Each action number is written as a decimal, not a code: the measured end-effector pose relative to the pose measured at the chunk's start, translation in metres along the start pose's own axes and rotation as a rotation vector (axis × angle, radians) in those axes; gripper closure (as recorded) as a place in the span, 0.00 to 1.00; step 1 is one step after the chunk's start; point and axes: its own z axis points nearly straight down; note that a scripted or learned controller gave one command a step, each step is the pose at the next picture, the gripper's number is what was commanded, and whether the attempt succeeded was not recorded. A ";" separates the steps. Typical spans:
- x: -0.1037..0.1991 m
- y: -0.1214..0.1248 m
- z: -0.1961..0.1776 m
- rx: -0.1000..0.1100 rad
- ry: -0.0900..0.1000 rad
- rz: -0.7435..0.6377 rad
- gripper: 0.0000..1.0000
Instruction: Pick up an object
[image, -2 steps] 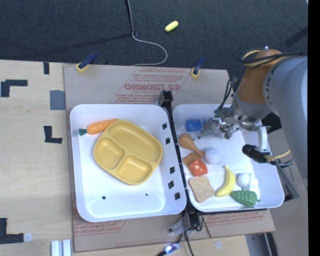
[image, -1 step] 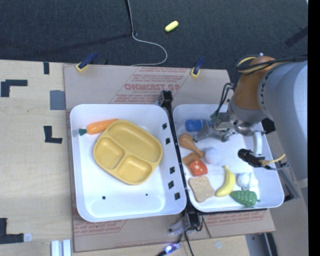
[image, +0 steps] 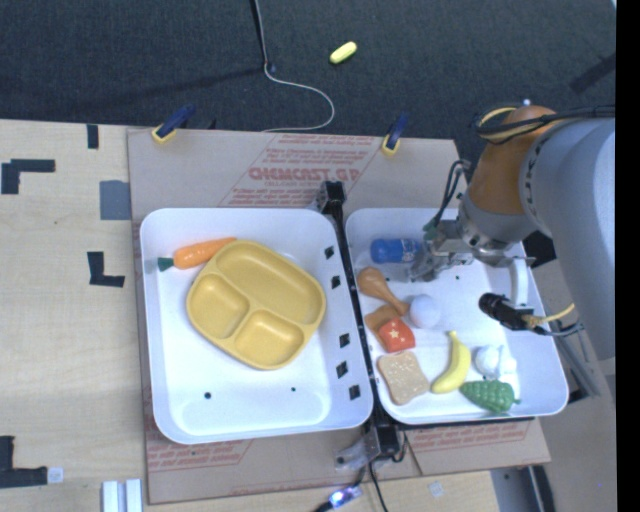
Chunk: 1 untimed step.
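Yellow moulded divided tray (image: 257, 303) fills left bin (image: 160, 330); fingers' (image: 432, 262) state unclear.

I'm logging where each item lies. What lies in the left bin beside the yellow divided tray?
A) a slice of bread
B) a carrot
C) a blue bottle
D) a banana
B: the orange carrot lies against the yellow tray's upper left edge in the left bin.

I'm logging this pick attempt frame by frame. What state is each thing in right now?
Claw: low in the right bin, beside the blue bottle.
Blue bottle: lying on its side.
Yellow tray: flat in the left bin, compartments up.
Carrot: lying against the tray's edge.
Banana: lying loose.
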 end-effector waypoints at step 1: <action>-0.005 -0.008 -0.054 -0.005 0.001 0.003 1.00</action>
